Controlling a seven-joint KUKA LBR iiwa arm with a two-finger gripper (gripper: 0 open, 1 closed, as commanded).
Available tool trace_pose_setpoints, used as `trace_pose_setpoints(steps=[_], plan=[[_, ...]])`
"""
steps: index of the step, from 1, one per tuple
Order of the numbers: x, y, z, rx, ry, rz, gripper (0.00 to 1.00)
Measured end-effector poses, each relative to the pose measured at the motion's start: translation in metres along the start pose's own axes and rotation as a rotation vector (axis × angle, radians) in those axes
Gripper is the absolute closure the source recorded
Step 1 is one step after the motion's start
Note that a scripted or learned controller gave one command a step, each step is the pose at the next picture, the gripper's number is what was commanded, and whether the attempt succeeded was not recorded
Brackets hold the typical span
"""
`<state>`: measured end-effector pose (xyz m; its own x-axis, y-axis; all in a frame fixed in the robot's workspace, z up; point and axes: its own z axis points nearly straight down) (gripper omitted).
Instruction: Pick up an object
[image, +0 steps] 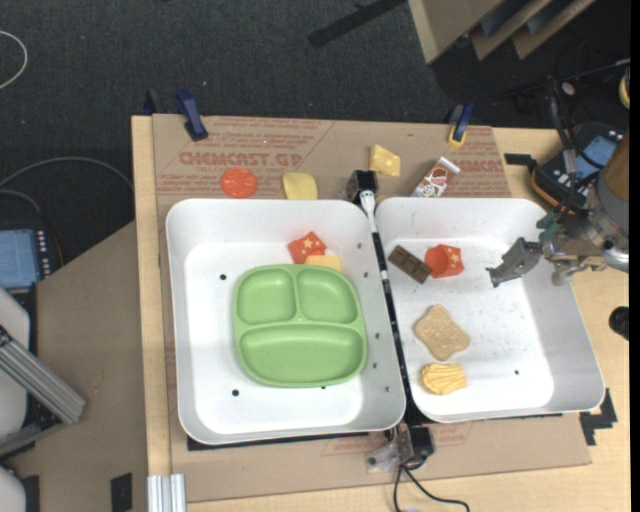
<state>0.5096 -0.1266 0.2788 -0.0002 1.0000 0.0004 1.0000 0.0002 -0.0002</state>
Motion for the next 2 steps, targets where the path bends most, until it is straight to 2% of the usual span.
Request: trace_pose_setpoints(steps=[1, 2], plan=[[0.019, 0.077, 0.108, 0.002, 0.001, -0.004, 0.0], [-0.001, 0.138, 0.193, -0.01, -0.003, -0.003, 0.0]])
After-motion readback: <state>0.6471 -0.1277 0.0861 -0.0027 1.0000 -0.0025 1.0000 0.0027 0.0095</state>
